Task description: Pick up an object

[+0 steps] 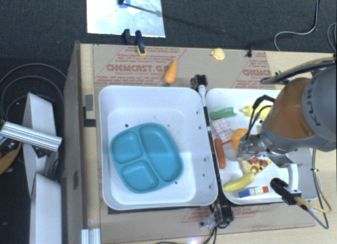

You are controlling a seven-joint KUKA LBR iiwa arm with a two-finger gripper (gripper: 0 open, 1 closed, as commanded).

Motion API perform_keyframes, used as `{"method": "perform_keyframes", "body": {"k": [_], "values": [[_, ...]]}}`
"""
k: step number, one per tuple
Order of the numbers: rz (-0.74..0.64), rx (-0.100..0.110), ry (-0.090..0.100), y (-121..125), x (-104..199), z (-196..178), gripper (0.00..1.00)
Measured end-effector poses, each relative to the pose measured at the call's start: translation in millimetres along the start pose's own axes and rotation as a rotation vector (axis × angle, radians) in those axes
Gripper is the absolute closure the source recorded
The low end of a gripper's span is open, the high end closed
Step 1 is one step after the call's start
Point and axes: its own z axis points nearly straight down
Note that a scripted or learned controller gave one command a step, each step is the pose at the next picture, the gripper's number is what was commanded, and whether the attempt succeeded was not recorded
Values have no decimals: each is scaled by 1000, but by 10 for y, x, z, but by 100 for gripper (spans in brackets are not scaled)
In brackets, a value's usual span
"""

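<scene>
The right bin point(230, 96) holds several small items: a green block point(221, 113), a red-patterned white packet point(221, 128), an orange ball point(238, 135), a thin red stick point(219, 153), a yellow banana point(241, 181), a white tube with red and blue print point(254, 191), and a yellow piece point(247, 111) at the back. My gripper point(247, 150) hangs low over the middle of this bin, just right of the orange ball and above the banana. The arm's orange band and wrist point(289, 116) cover the bin's right half.
The left bin point(110, 106) holds a blue divided plate point(146, 156). A toy carrot point(170, 72) and a yellow scrap point(218, 54) lie on the cardboard behind the bins. A black bar point(208, 132) runs between the bins. Cables trail at the right.
</scene>
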Motion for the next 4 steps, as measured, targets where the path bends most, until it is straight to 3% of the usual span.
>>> {"method": "perform_keyframes", "body": {"k": [1, 2, 3, 4], "values": [[-1, 1, 2, 0, 10, 5, 0], [-2, 0, 2, 6, 10, -93, 100], [-2, 0, 2, 5, 11, -92, 0], [-3, 6, -2, 510, 69, 133, 0]]}}
